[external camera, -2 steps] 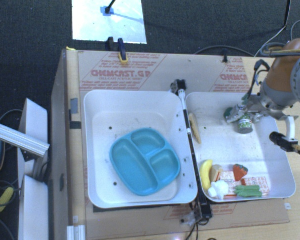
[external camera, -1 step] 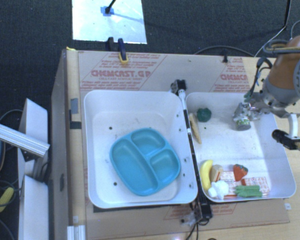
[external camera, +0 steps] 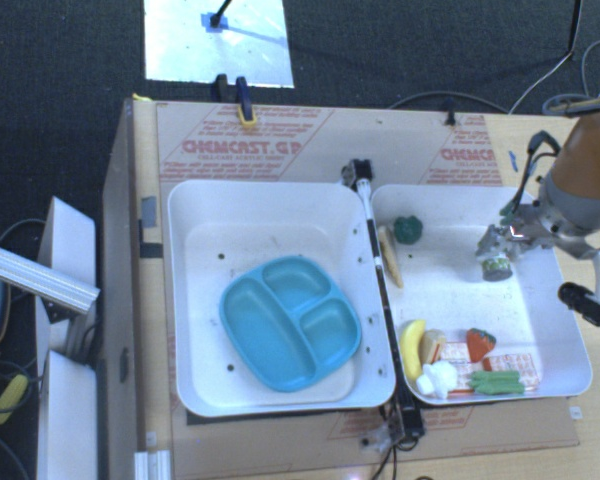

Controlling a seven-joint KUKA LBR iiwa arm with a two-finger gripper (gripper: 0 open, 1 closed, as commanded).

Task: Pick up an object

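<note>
Two white bins are sitting side by side on the bench. The left bin (external camera: 195, 268) is holding a big blue divided plate (external camera: 290, 320). The right bin (external camera: 550, 303) is holding small toy foods. The grey and orange arm (external camera: 585, 173) is reaching in from the right. Its gripper (external camera: 497, 253) is hanging low over the right bin's upper part, and something small and dark is sitting at its tip. I cannot tell if it is gripping that, so I am guessing the pick is not done yet.

A banana (external camera: 411, 347) is lying near the front, pointing its long way front to back. A thin stick-like food (external camera: 390, 256) is lying along the wall between the bins. A green lump (external camera: 408, 229) is sitting near the back.
</note>
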